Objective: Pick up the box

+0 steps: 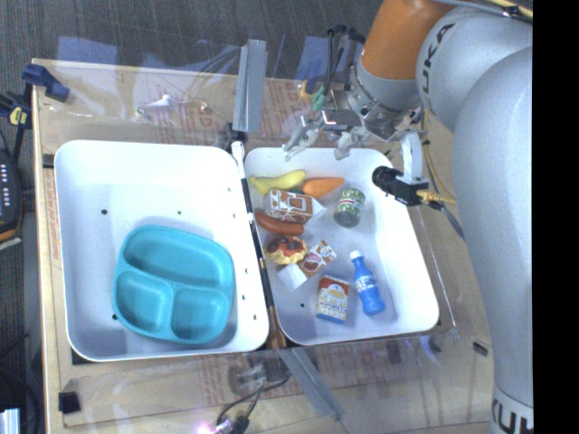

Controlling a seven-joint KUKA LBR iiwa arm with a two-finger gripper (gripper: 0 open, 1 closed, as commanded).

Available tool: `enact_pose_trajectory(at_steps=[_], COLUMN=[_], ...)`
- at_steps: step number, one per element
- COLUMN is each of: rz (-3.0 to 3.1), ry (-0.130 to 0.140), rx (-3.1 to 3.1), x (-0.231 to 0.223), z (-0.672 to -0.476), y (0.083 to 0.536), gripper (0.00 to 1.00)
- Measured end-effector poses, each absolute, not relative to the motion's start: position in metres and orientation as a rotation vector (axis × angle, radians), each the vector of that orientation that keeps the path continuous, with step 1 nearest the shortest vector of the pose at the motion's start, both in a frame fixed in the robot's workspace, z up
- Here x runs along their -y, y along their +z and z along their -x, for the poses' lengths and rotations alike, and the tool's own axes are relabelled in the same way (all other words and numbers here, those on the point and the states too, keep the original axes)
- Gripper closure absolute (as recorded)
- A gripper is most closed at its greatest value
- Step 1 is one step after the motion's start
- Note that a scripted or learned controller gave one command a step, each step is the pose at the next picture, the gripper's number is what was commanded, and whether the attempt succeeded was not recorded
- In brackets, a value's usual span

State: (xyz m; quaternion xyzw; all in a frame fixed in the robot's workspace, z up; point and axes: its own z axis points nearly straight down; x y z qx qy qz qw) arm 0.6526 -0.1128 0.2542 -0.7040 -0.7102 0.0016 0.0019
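A teal tray [174,286] lies in the left bin [81,165]. In the right bin [418,278], a box [333,298] sits near the front, just beside a blue bottle [366,283]. The claw [321,139] hangs released over that bin's far rim, holding nothing.

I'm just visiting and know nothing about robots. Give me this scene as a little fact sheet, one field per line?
Arm: grey KUKA with an orange band, reaching in from the right
Gripper: open, above the far edge of the right bin, holding nothing
Left bin: holds a teal divided tray
Right bin: holds small toy foods
Far end of right bin: banana, carrot, small can
Near end of right bin: red and white box, blue bottle
Box status: lying in the bin, not picked up
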Motion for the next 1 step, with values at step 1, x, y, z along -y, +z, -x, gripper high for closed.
enact_pose_trajectory(at_steps=[1], rz=[2.115], ry=[0.008], rx=[2.319], x=[0.128], z=[-0.6248], y=[0.1506], gripper=[0.0])
